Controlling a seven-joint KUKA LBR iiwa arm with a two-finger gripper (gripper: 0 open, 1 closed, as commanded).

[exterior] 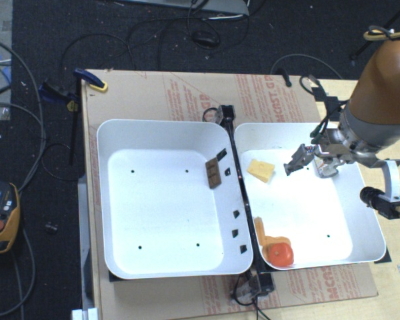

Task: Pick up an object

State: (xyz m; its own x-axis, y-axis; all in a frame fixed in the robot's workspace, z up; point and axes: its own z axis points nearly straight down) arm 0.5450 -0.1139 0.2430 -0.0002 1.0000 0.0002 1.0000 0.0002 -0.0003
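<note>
My gripper [312, 167] hangs over the upper middle of the right bin [360, 245], open, with bare bin floor showing between its fingers. A yellow block [261, 171] lies just to its left, apart from the dark left finger [295, 162]. At the right bin's near left corner rests a red tomato-like ball [279, 253], touching an orange piece [260, 230]. A brown flat piece [213, 173] lies against the right wall of the left bin [120, 199].
A black divider [239, 199] runs between the two bins. The arm's orange band [385, 79] and grey wrist cover the right bin's far right corner. Cables and a clamp [90, 80] lie beyond the bench's back edge.
</note>
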